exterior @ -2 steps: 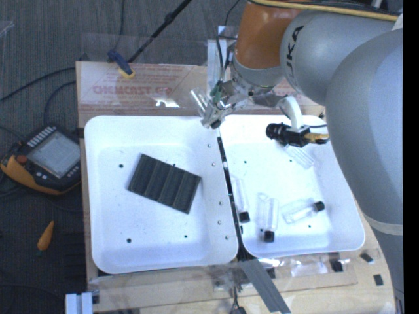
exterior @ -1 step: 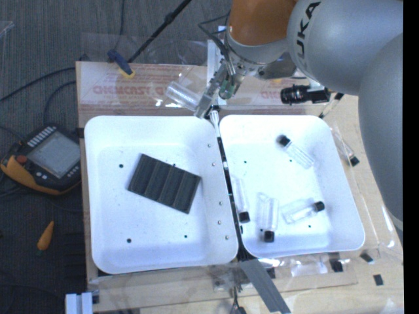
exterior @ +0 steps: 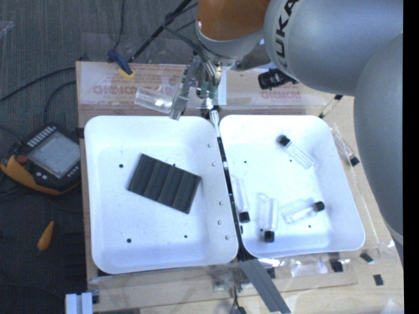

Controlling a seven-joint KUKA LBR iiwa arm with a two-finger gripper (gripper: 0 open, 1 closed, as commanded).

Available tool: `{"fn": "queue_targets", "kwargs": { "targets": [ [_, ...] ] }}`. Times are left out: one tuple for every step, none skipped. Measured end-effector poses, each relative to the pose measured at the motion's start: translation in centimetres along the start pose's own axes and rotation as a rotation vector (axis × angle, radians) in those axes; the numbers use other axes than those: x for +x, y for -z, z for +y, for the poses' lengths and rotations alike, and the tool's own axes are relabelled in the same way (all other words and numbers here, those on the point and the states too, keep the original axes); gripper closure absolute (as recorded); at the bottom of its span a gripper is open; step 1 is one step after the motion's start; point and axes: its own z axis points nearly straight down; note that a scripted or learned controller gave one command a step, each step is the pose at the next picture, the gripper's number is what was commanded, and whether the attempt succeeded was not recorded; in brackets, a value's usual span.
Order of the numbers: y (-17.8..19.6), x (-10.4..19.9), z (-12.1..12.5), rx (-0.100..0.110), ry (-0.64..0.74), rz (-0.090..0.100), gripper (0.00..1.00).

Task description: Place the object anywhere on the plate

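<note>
- The left bin (exterior: pixel 98 175) holds a dark ribbed plate (exterior: pixel 163 182), lying flat and turned at a slant, roughly in the middle of the bin floor.
- The right bin (exterior: pixel 334 175) holds four clear vials with black caps: one (exterior: pixel 294 150) near the far edge, one (exterior: pixel 302 210) toward the near right corner, one (exterior: pixel 265 218) near the front edge, and one (exterior: pixel 240 201) lying along the left wall.
- The gripper (exterior: pixel 196 93) hangs above the far edge of the left bin, close to the seam between the two bins.
- A clear vial (exterior: pixel 155 100) sits level with the gripper's fingers, sticking out to their left, over the tabletop (exterior: pixel 105 87) strip beyond the bin's far rim, well apart from the plate.
- The fingertips blur into the vial's glass, so I cannot tell whether they are spread or pinching it.
- The arm (exterior: pixel 314 31) is cut off by the top and right edges.
</note>
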Motion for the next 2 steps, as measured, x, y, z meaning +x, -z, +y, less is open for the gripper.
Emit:
{"fn": "queue_targets", "kwargs": {
  "targets": [
    [8.3,1.9,6.4,0.0,0.072,-0.001,1.0],
    [12.0,2.5,9.1,-0.001,0.286,-0.001,1.0]
  ]
}}
